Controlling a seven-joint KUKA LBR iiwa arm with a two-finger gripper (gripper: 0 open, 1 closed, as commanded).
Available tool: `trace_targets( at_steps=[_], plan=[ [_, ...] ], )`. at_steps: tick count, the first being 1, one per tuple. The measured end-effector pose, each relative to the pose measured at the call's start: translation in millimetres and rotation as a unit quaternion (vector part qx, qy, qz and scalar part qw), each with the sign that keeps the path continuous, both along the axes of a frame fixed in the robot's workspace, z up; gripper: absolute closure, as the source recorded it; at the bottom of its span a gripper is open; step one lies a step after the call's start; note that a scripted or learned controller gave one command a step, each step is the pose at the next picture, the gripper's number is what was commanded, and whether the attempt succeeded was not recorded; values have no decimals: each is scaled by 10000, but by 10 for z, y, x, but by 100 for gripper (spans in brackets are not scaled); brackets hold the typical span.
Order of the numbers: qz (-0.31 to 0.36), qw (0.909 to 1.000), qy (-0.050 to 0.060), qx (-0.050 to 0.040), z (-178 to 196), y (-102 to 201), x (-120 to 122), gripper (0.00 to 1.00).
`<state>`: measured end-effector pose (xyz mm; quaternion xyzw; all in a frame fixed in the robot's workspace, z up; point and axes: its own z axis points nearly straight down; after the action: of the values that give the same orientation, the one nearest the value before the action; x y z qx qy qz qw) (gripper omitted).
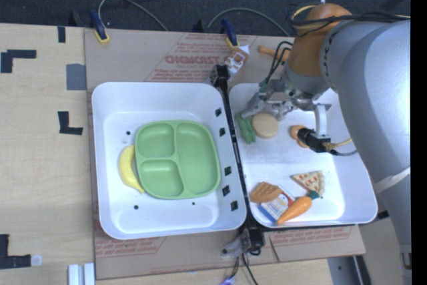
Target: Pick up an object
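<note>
Grey arm [373, 97] fills the right side w/ its orange band [313, 43] near the top, reaching down into the right bin [353, 210]. Gripper [267, 118] sits low over the upper-left part of that bin, right by a tan round bun-like item [266, 126] & a green piece [246, 129] just beside it on the left. Can't tell if the claw is released or clenched — fingers too hidden by the wrist hardware; nothing clearly seen between them.

Other stuff in right bin: small orange item [297, 133] near a black cable end, well right of the bun; pizza-slice toy [308, 181] lower down; carrot [295, 208] at the bottom, touching a blue/white packet [273, 205]; brown cracker-like piece [265, 192] just above that packet.

Left bin [107, 143]: green divided plate [177, 159] in the middle, banana [128, 170] tucked against its left edge, partly under it.

Both bins rest on cardboard [160, 57] on the bench.
</note>
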<state>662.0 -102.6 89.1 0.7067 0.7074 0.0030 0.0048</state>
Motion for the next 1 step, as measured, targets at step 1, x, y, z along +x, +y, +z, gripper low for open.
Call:
trace_targets(
  at_steps=[1],
  plan=[
    [8,10000,46,8,-9,9,77,0]
  ],
)
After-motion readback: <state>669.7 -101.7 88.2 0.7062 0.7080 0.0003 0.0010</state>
